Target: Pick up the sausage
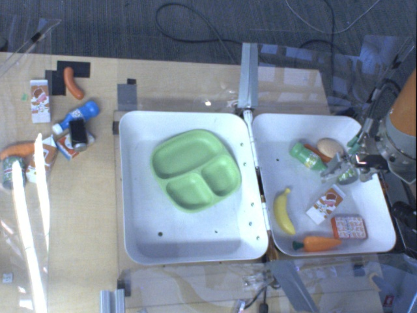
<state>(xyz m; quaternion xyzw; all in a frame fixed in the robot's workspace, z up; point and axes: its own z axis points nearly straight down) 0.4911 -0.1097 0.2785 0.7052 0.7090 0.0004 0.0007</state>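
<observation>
Low in right bin (384,240), gripper (343,170) fingers spread, holding nothing, beside green bottle (306,156) and sausage (314,154), above small carton (325,205)

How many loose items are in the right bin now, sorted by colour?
Green: 1, bottle
Yellow: 1, banana
Orange: 1, carrot
Tan: 1, rounded piece
Red-and-white: 2, carton and box
Total: 6

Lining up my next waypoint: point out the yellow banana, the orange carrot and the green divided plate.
Yellow banana (283,212): camera view, middle of its curved body.
Orange carrot (320,244): camera view, middle of its length.
Green divided plate (195,169): camera view, ridge between its compartments.
</observation>
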